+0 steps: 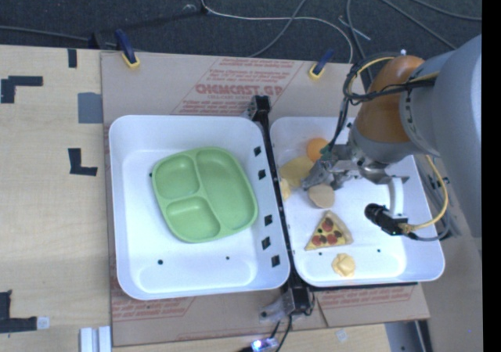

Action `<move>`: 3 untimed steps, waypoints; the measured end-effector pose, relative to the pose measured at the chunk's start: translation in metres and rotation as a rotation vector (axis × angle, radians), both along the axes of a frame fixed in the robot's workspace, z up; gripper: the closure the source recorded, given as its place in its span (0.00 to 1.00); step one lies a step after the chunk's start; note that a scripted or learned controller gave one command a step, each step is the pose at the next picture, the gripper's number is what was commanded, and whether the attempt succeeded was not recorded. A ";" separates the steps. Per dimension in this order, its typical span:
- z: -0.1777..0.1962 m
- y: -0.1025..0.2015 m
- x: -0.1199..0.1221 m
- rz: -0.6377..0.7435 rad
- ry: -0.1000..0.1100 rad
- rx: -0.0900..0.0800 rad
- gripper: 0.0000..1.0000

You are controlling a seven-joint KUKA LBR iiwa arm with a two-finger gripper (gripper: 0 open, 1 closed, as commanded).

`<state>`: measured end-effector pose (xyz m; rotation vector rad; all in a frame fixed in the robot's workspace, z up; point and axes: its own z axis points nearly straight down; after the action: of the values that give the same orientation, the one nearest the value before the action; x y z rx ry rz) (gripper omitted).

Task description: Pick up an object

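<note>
Toy food lies scattered across the right bin [423,268]: an orange ball [315,147] near the back, a pale yellow piece [296,170] beside the divider, a tan round piece [322,197] toward the middle, a pizza slice [329,232] in front of it, and a small yellow lump [343,265] near the front rim. A green divided plate [205,194] sits alone in the left bin [125,210]. Both bins rest on a sheet of printed cardboard [227,84] held by blue-and-yellow clamps [127,52] at its back edge.

Reaching in from the right, the grey arm [450,108] with its orange band [387,104] hangs over the right bin. Its gripper [327,173] is low among the food, between the orange ball and the tan piece and just beside the pale yellow one. Whether the fingers are spread or pressed together cannot be told, as the dark metal blurs together there; nothing is clearly seen between them. The arm's body hides part of the bin's right side, and black and yellow cables [427,213] loop beneath the wrist.
</note>
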<state>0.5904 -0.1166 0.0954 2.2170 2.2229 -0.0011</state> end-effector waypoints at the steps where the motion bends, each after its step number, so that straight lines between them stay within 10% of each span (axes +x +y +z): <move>1: 0.061 -0.002 0.007 -0.001 -0.003 0.002 1.00; 3: 0.166 -0.006 0.007 -0.001 -0.003 0.001 1.00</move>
<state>0.5976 -0.1223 0.2616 2.2169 2.2211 0.0042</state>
